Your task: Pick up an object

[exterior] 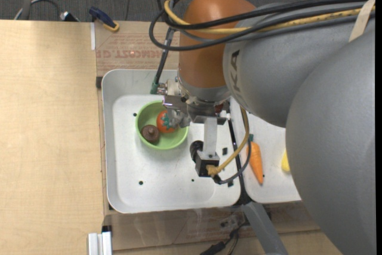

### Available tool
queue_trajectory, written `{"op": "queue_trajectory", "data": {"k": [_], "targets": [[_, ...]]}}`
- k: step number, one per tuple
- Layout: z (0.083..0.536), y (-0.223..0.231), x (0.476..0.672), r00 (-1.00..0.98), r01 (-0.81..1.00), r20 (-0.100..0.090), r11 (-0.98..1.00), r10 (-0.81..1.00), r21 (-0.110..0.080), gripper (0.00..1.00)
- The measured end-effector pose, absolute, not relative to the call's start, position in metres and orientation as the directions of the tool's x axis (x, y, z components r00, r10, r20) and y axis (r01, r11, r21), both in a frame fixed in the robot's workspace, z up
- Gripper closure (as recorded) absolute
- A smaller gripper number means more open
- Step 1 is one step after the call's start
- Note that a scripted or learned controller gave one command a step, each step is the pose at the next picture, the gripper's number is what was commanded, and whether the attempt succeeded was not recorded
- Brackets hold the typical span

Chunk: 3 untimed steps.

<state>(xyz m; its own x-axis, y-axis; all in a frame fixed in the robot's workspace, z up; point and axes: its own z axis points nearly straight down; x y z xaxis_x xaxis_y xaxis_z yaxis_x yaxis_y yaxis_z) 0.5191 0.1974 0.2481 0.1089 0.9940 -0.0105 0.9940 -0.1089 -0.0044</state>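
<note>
reaching in from the right, the grey arm [298,80] with its orange band [209,39] hangs over the left bin [137,188], hiding much of that bin's far right corner. the gripper [172,115] sits low over the right side of a green bowl [173,143] and looks to be just above or touching what lies inside. from this slant it cannot be told whether the gripper is wide or narrow, nor whether it holds anything.

the bowl stands upright in the far half of the left bin, nearer the middle than the left wall. two things lie in it. an orange-red thing [163,123] with a bit of teal on it rests against the bowl's right side, right under the gripper. a brown lump [151,134] lies just beside it, toward the bowl's middle, apart from the gripper.

in the right bin [271,191] a carrot [256,163] lies close to the wall that the two bins share, pointing toward the near edge. a yellow thing [286,162] shows near it, mostly hidden behind the arm.

left of the bins lies a pale wooden board [48,128]. brown cardboard [131,51] lies beyond the left bin, and a blue clamp [102,18] rests at its far edge.
</note>
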Motion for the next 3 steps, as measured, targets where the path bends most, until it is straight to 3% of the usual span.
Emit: {"op": "queue_trajectory", "data": {"k": [1, 2, 3], "targets": [[0.241, 0.216, 0.501, -0.650, 0.760, 0.000, 0.650, 0.760, -0.003, 1.00], [0.250, 0.215, 0.503, -0.647, 0.763, -0.002, 0.647, 0.763, -0.003, 1.00], [0.179, 0.125, 0.592, -0.667, 0.745, -0.001, 0.667, 0.745, -0.004, 1.00]]}}
